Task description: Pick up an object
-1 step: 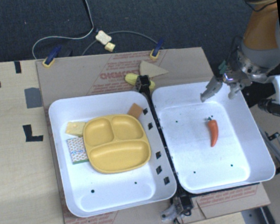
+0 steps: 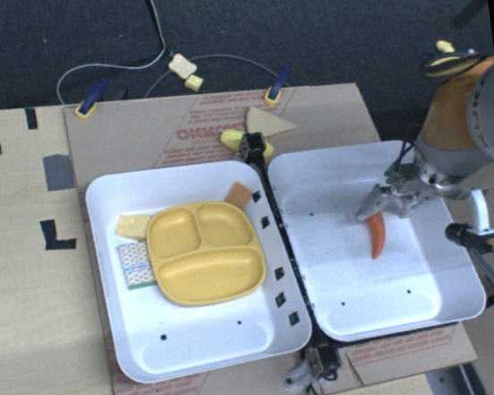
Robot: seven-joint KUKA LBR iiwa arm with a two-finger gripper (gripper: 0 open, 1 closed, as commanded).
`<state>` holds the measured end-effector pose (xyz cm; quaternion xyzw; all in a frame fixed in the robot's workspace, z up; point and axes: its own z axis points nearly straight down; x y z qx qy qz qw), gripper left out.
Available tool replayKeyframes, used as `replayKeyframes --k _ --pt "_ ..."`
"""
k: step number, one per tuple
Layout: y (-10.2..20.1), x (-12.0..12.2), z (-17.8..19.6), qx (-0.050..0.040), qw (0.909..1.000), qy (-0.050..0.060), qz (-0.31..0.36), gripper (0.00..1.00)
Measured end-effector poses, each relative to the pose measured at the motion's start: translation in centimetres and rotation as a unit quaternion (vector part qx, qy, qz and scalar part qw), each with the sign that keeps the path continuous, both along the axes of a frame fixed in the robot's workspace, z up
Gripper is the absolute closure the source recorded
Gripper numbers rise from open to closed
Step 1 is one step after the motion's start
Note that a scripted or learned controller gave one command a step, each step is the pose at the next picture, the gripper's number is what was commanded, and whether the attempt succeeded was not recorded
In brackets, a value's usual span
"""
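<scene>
Claw (image 2: 374, 214) sits low in the right bin (image 2: 371, 316), clenched on the top end of the orange carrot (image 2: 377, 236), which hangs tilted just over the bin floor; grasp appears made, lift judged barely begun, with raising it clear left.

Grey arm (image 2: 477, 130), orange band, metallic pincer (image 2: 377, 208).
</scene>
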<state>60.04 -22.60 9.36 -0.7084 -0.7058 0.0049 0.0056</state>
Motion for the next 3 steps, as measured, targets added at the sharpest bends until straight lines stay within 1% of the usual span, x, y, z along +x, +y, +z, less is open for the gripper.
replayKeyframes --k 1,2,3 --pt "5.3 -2.2 -0.7 -0.0039 0.9999 -0.011 0.003 0.0" --pt "5.0 -2.0 0.5 -0.0043 0.9999 -0.012 0.002 1.0" --pt "12.9 1.2 5.7 0.0002 0.9999 -0.01 0.006 1.0"
